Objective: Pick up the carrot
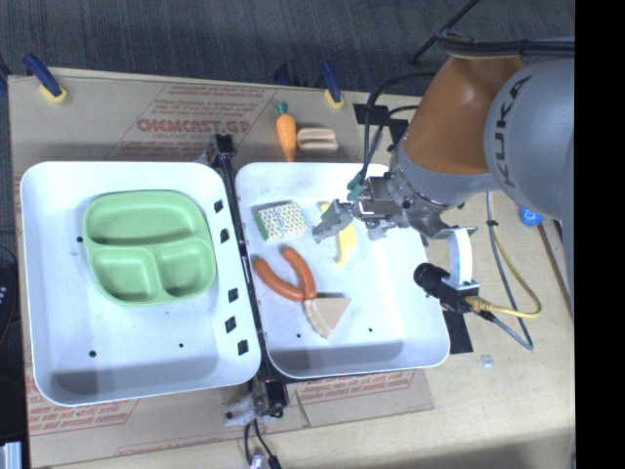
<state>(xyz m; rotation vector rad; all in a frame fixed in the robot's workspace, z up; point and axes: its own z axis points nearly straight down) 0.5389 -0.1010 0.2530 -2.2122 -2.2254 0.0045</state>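
The carrot, orange with a green top, lies on the cardboard just behind the right bin, outside its back rim. My gripper hangs over the middle of the right bin, well in front of the carrot and to its right. It sits right above a yellow piece on the bin floor. The grey arm with its orange band covers the bin's right back corner.
A pink and tan bun-like piece lies beside the carrot. In the right bin are a speckled green-edged block, two orange sausages and a tan wedge. The left bin holds a green divided plate.
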